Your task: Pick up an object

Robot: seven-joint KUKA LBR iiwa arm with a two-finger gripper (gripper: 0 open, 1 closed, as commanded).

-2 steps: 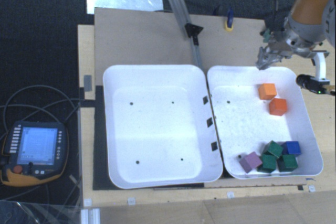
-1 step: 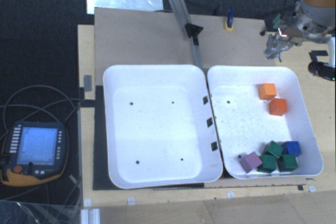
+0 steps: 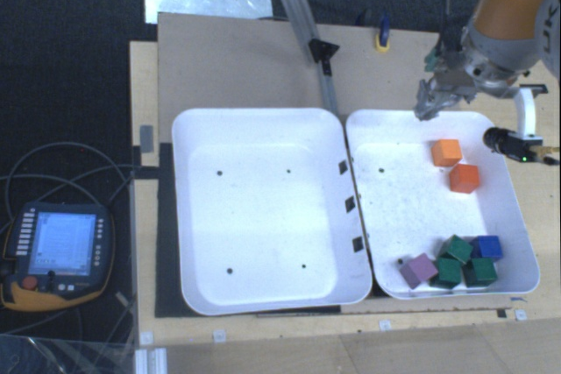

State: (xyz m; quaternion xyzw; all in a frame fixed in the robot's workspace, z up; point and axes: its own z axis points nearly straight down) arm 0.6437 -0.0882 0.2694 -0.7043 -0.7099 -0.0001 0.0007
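Grey metal claw hovers over far rim of right shallow white plastic bin; open or closed, cannot tell. Nearest target, small orange cube, lies in bin just nearward of claw. 2nd orange cube beside it.

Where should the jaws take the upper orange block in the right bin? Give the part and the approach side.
Grip the upper orange block across two opposite side faces, coming straight down from above. It sits flat on the right bin floor with open floor all round; the second orange block lies close at its lower right but apart. The gripper hovers near the bin's far rim, so likely a short move.
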